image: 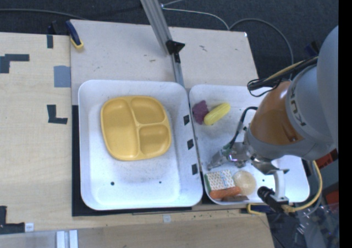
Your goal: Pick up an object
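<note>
White plastic forms the two shallow bins: the left bin [93,186], well to the left of the gripper [223,156], and the right bin [220,131], over which the gripper hangs. Grey casing and an orange band [272,120] clothe the arm, which covers the bin's right part. A yellow three-compartment tray [136,127], smooth and rounded at its corners, lies flat in the left bin, far left of the gripper. A yellow corn-like toy [217,113], oblong, lies just above the gripper, its long axis running from lower left to upper right. Touching its left end is a small purple lump [199,110]. Just below the gripper sit a pale round ball-like item [245,182], a speckled white block [219,178] and an orange carrot-like piece [224,192] lying nearly level. Whether the metallic gripper is open or closed cannot be told; nothing is seen in its grasp.
</note>
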You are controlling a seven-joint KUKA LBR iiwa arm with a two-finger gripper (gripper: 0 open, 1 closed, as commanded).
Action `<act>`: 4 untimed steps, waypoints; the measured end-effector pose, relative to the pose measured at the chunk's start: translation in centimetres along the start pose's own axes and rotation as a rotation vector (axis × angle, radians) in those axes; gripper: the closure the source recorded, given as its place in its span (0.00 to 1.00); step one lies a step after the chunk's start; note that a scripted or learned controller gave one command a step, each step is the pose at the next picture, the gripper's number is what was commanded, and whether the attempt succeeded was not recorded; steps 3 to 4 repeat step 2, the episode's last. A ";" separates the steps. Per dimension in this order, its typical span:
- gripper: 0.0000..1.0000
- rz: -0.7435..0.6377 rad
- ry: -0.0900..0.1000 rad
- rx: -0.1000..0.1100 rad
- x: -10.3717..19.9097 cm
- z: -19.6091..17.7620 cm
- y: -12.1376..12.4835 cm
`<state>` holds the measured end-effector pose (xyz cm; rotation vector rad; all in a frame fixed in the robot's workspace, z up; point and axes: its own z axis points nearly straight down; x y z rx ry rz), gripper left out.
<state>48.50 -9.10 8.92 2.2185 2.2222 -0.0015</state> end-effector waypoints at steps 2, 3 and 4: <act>0.00 0.003 0.001 0.003 -0.5 0.0 5.9; 0.00 0.003 0.001 0.003 -0.5 0.0 5.9; 0.00 0.003 0.001 0.003 -0.5 0.0 5.9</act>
